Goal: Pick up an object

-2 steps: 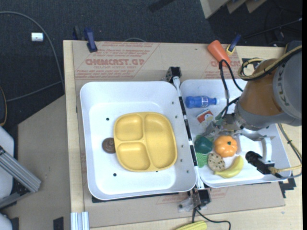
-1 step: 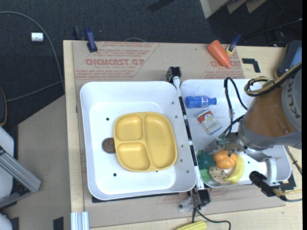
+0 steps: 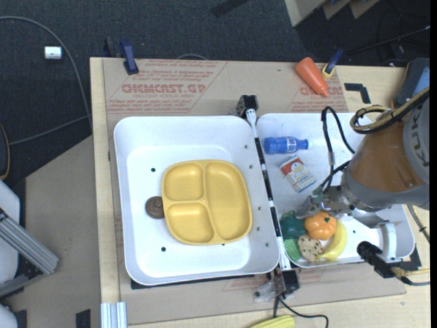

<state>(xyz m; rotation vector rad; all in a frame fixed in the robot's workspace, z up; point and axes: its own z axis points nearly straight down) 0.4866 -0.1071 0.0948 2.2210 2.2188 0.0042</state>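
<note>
The right bin [image 3: 300, 119] holds a blue bottle [image 3: 285, 144] lying on its side and a small red and white box [image 3: 298, 173] below it. At the bin's front lie an orange fruit [image 3: 319, 225], a yellow banana [image 3: 336, 243], a green item [image 3: 292, 225] and a speckled cookie [image 3: 308, 249], all packed close together. My gripper [image 3: 326, 202] hangs just above the orange, at the end of the arm with the orange band [image 3: 382, 159]. Nothing shows as lifted off the bin floor.
The left bin [image 3: 136, 137] carries a yellow divided plate [image 3: 205, 201] with a brown disc [image 3: 154, 207] at its left edge. An orange carrot-like toy [image 3: 312, 77] and a blue clamp [image 3: 128, 55] lie on the cardboard behind the bins. Black cables loop over the right bin.
</note>
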